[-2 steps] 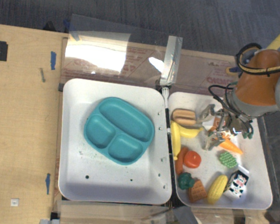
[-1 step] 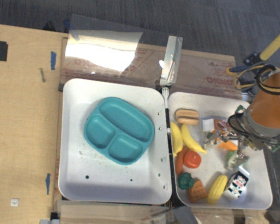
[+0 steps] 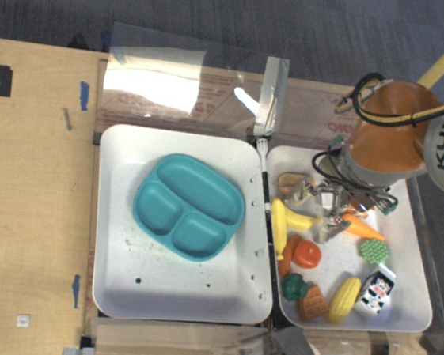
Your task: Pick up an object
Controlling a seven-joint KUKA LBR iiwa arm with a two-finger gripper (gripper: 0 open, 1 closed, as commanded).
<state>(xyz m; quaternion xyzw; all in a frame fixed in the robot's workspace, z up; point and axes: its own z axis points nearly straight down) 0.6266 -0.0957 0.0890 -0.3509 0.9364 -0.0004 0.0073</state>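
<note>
You have a teal divided plate point(image 3: 190, 206) lying in the left bin point(image 3: 115, 280), toward its twelve o'clock side, on the bench point(image 3: 21, 190); a clear panel point(image 3: 184, 89), probably plastic, stands at twelve.

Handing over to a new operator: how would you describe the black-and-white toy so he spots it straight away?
Look at the right-hand white bin, the one crowded with toy food below the tool. Go to its near right corner, just right of the yellow corn cob and below the green leafy piece. The small cow-patterned block there is the only black-and-white item among brightly coloured ones.
</note>
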